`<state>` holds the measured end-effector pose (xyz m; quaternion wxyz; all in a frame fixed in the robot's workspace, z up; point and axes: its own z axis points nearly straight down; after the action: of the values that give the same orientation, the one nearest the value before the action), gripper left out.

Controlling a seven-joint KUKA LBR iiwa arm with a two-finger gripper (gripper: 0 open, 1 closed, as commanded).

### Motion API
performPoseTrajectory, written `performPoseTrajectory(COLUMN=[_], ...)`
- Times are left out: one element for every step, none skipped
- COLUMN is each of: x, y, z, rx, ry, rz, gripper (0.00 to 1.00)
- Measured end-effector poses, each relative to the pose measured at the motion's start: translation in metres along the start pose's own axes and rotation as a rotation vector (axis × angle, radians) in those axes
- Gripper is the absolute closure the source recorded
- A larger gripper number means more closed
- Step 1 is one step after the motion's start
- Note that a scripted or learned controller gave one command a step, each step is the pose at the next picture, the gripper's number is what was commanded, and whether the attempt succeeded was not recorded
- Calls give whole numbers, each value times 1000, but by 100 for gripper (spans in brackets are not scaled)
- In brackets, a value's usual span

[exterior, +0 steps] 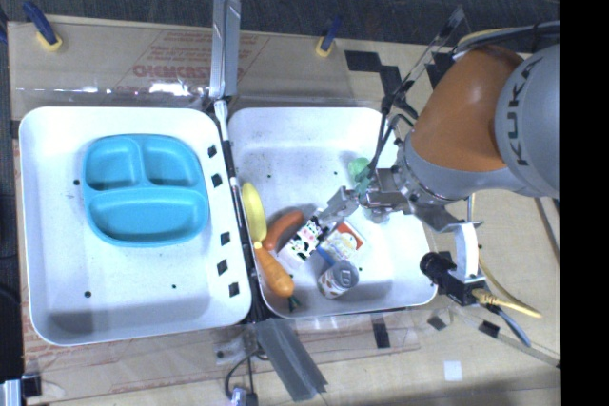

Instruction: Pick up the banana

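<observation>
Care was needed: the banana (252,209) lay tight against the right bin's (285,124) left wall, touching a hot dog (284,227), so the jaws (328,212), whose state I could not tell, should descend narrowly. The left bin (48,204) held a blue tray (146,187); a carrot (274,272) and can (340,279) sat nearby.

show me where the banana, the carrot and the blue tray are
banana (252,209): camera view, middle of its yellow body.
carrot (276,274): camera view, its orange body.
blue tray (146,188): camera view, its central divider.
</observation>
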<state>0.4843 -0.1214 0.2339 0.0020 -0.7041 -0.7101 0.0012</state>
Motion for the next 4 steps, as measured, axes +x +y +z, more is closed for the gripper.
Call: performPoseTrajectory(x=[18, 12, 6, 21], y=[84, 155, 143, 103], z=[142, 141, 142, 142], rx=[-3, -3, 0, -1], ry=[-2, -1, 0, -2], rz=[-118, -143, -250, -88], gripper=[0, 0, 0, 0])
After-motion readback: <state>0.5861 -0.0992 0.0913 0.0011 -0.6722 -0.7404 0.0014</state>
